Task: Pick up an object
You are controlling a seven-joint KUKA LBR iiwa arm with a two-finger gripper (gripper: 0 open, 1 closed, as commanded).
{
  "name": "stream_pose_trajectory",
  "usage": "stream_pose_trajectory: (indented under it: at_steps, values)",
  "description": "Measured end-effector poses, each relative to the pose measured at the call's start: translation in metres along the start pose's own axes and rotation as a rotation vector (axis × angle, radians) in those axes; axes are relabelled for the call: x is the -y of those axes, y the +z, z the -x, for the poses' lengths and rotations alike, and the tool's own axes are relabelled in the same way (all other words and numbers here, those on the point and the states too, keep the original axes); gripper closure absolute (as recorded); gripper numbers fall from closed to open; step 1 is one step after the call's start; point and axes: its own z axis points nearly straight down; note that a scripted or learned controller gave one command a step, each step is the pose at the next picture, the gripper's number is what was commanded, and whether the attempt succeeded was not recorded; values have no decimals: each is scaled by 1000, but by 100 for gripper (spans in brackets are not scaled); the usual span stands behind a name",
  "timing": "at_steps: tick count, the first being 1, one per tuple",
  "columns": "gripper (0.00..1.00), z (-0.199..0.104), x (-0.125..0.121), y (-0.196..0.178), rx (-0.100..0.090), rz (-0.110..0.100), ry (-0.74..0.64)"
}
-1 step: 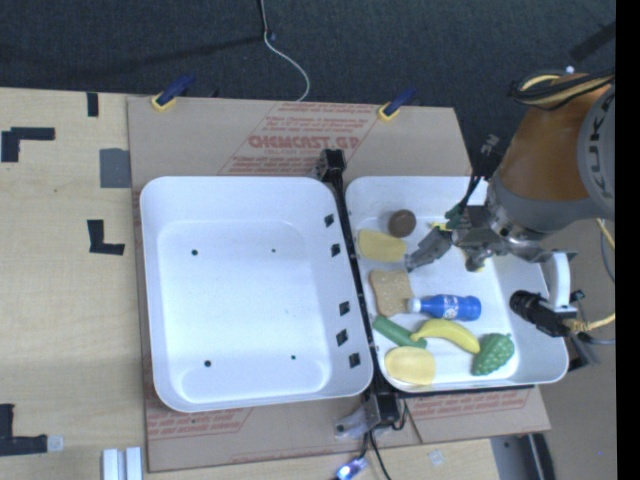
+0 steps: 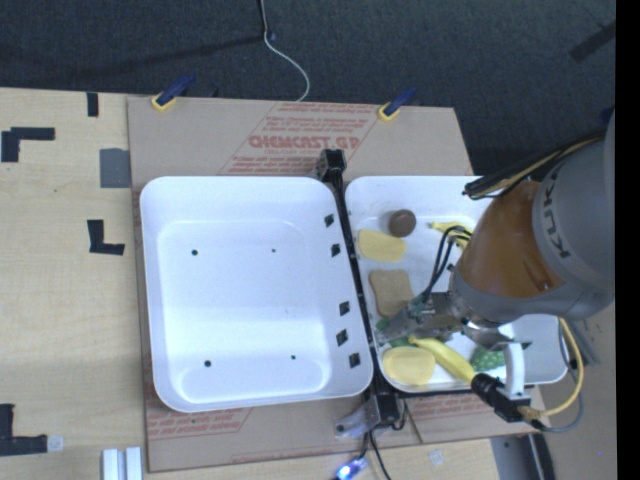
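Fingers too blurred to tell if apart or together, gripper hangs low in right bin between brown block and banana; likely approach step, next needing descent and closing.

Cardboard sheet lying under left white bin, yellow-blue clamps gripping its far edge, thin cable trailing across dark cloth
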Motion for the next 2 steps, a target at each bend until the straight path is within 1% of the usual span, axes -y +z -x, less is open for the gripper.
stream_pose_trajectory:
  at_steps: [1, 2]
  values:
    - [0, -4, -94, 4, 5, 22, -5]
    - [0, 5, -155, 6, 1, -24, 3]
